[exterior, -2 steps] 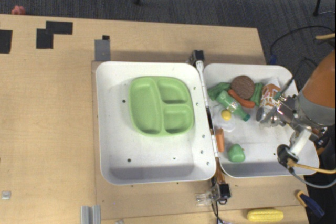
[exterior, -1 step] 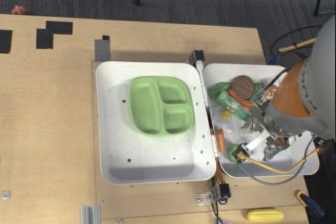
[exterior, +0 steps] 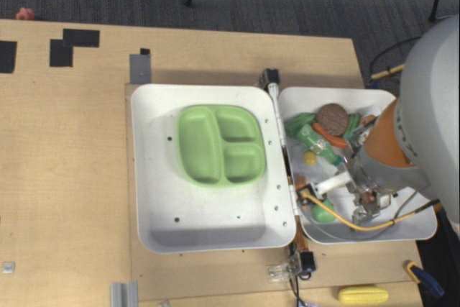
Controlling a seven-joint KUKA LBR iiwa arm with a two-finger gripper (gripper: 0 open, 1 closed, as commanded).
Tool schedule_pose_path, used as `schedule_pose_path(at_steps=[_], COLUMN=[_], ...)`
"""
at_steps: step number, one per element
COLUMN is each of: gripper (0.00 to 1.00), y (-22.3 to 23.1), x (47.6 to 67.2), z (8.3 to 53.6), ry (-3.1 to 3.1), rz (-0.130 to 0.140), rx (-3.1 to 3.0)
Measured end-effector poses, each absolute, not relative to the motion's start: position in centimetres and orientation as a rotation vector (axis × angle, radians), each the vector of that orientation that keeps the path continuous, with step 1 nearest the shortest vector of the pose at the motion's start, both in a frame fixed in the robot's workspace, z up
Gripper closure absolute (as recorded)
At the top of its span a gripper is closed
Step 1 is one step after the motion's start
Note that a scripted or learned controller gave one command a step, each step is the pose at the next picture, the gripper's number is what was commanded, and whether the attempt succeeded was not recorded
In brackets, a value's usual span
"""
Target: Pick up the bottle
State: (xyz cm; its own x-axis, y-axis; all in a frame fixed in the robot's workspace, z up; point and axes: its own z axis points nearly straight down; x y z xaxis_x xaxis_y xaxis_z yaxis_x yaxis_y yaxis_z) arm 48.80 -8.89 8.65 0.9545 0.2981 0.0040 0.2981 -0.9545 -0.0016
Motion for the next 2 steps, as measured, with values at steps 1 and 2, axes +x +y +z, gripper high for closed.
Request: schedule_pose_path(at_steps=[1, 2], gripper=[0.00, 0.00], y=[-11.6, -4.1], x=[54.3, 48.7], z=[8.6, 18.4], ry=[-0.325, -0.366], rz=[-0.005, -0.001], rx=[-3.125, -3.118])
